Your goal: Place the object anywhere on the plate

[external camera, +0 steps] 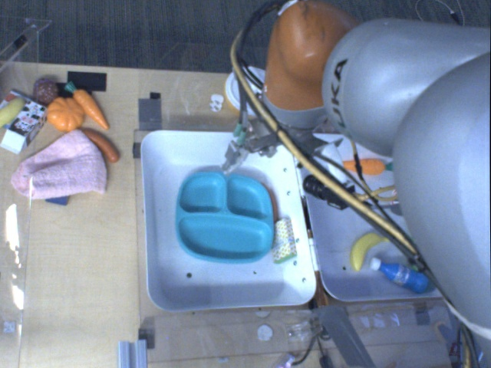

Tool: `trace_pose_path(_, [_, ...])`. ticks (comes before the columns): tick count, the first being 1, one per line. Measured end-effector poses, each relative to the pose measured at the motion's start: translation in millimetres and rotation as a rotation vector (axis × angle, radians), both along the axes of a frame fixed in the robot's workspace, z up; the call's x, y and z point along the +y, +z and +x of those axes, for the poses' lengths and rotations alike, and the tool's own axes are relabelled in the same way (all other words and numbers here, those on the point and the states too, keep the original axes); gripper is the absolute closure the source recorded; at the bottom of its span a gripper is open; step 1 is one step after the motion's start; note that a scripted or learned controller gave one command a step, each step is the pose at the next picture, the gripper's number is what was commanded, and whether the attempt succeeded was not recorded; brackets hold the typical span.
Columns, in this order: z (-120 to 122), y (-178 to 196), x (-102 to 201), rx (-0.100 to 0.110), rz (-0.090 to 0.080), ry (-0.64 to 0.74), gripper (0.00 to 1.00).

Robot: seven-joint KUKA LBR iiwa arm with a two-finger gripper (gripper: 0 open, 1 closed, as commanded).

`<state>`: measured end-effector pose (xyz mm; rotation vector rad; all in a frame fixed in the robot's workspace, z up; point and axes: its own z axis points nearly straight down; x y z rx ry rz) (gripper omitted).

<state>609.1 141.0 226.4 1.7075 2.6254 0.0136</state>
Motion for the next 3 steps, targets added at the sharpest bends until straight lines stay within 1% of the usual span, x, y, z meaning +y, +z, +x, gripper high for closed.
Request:
trace_pose_path(1, [1,11,1,-0.005,0.000,0.005,1.00])
trace_pose_path(2, [1,11,1,-0.004,0.000,0.006,0.00])
trace_pose_path(3, [2,22,1,-0.009,0.001,0.011,1.00])
